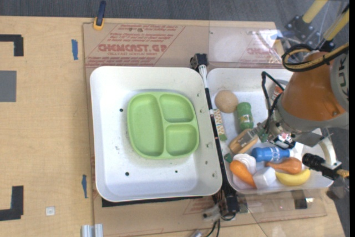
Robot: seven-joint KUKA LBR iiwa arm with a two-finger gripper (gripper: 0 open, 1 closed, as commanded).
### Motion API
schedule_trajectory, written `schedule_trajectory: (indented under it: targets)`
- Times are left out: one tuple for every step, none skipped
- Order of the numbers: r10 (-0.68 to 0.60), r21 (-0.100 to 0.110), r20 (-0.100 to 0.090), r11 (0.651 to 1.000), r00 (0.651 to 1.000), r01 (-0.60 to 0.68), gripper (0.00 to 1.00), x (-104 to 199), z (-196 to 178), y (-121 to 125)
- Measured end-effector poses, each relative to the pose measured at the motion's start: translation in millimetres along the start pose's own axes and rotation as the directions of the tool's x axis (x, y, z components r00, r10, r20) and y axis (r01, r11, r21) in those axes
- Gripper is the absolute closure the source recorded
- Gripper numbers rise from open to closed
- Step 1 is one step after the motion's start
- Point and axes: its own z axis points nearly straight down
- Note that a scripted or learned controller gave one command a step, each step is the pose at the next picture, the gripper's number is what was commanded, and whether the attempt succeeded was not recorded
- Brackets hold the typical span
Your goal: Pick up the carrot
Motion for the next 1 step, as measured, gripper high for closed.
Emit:
schedule_trajectory:
  targets:
    - [0.204,0.048,-0.013,0.978,0.979,-0.204,1.00,69.4,-72.5,19.2]
